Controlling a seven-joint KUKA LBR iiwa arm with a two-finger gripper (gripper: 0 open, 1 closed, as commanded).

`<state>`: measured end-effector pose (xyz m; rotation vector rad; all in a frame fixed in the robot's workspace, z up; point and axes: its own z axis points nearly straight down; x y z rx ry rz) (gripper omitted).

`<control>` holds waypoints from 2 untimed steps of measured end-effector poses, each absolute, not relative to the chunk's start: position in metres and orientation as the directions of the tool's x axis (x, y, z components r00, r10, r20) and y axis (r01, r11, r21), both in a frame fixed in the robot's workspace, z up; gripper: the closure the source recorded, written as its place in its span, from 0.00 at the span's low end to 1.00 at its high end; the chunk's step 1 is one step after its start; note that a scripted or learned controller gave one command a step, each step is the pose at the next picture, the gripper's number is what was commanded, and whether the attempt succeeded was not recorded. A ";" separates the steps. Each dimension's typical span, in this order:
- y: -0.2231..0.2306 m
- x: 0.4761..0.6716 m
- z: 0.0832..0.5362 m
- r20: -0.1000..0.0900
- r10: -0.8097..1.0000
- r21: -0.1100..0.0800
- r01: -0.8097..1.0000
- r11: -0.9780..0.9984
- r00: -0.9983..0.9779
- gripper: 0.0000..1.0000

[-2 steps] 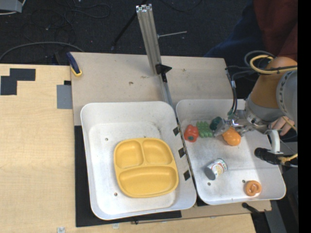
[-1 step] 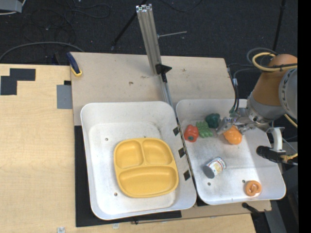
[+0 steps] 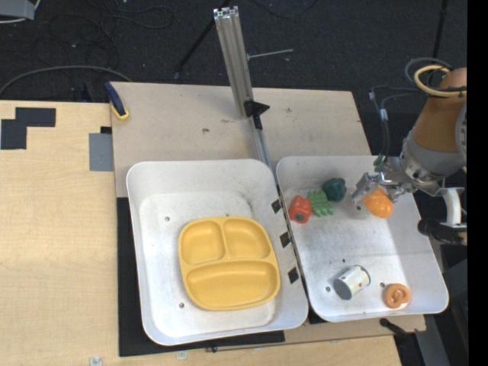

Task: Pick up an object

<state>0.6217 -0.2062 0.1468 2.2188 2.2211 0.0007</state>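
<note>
My gripper (image 3: 377, 191) hangs over the right bin (image 3: 358, 242), near its far right side. An orange round object (image 3: 379, 203) sits between its fingers, slightly above the bin floor, so the gripper looks shut on it. To the left lie a dark green object (image 3: 333, 188), a light green block (image 3: 320, 203) and a red pepper-like toy (image 3: 300, 209). At the near end of the bin lie a grey and white cylinder (image 3: 351, 281) and an orange ring-shaped piece (image 3: 396, 295).
The left bin (image 3: 152, 197) holds a yellow divided plate (image 3: 228, 262). A metal post (image 3: 235, 59) stands behind the bins. The arm's grey body with its orange band (image 3: 442, 120) fills the right edge. Cables trail across the dark floor behind.
</note>
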 end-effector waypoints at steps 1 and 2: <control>-0.210 0.632 0.202 -0.002 1.000 0.004 1.000 0.002 -0.002 1.00; -0.211 0.633 0.248 -0.001 1.000 0.003 1.000 0.002 -0.002 1.00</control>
